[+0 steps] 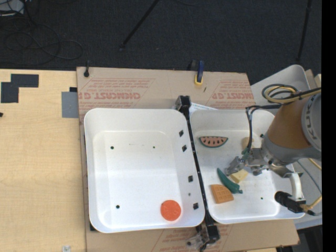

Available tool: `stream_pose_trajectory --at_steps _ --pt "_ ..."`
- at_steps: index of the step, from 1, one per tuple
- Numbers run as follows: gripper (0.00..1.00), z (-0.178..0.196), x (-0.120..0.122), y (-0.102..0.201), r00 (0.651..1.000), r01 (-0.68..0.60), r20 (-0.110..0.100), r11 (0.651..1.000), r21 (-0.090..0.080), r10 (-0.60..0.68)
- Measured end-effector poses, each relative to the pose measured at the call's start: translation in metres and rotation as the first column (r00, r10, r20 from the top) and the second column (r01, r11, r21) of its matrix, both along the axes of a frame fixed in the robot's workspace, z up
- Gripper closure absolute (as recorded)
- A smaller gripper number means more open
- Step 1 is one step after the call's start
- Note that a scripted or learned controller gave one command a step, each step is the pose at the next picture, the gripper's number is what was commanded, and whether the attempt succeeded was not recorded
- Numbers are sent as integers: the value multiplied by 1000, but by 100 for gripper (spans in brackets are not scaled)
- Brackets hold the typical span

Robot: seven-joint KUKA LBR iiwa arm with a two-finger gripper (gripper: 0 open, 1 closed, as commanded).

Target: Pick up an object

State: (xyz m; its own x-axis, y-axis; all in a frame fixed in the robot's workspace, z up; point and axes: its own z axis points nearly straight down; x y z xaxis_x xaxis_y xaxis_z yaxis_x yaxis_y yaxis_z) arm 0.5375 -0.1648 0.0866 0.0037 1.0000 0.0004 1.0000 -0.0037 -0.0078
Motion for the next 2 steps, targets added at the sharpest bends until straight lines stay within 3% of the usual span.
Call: stream_pose_trajectory --at_steps 1,2 --pt "100 11 3 0 1000 1 4 1000 1 -1" --pt "100 79 88 80 1000 -14 18 1000 2 14"
